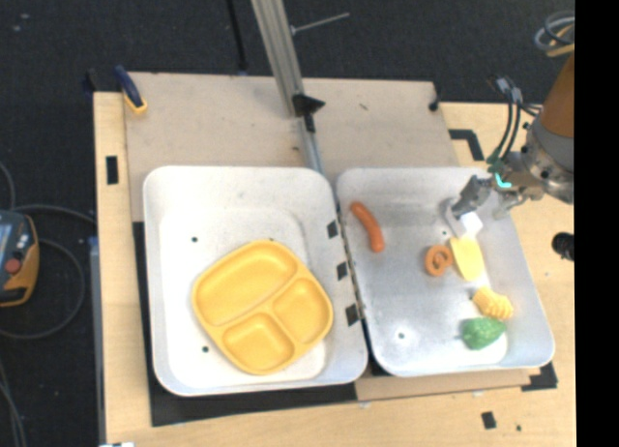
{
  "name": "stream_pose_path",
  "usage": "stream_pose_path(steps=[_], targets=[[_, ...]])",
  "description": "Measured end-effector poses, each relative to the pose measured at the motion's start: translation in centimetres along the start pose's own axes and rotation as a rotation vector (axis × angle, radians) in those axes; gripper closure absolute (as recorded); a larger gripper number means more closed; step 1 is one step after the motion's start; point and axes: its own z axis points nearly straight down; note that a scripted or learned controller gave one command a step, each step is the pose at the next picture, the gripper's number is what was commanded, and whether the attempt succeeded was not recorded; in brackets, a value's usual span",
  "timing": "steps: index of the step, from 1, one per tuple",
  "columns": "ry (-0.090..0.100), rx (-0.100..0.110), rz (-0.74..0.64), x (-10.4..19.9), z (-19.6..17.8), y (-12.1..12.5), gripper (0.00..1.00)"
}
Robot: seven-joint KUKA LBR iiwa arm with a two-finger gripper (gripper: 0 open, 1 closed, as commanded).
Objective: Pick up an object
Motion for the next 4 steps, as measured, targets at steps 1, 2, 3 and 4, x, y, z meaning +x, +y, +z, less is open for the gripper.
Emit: stream_pose_path(steps=[1, 2, 3, 4], targets=[[-0.001, -0.003, 0.000, 0.0, -0.1, 0.1, 0.00], [-0.001, 0.001, -0.003, 0.7, 4.8, 0.6, 0.00], [0.000, 0.002, 0.000, 0.4, 11.1, 0.9, 0.00], [-0.006, -0.012, -0.001, 0.2, 12.9, 1.3, 0.00]])
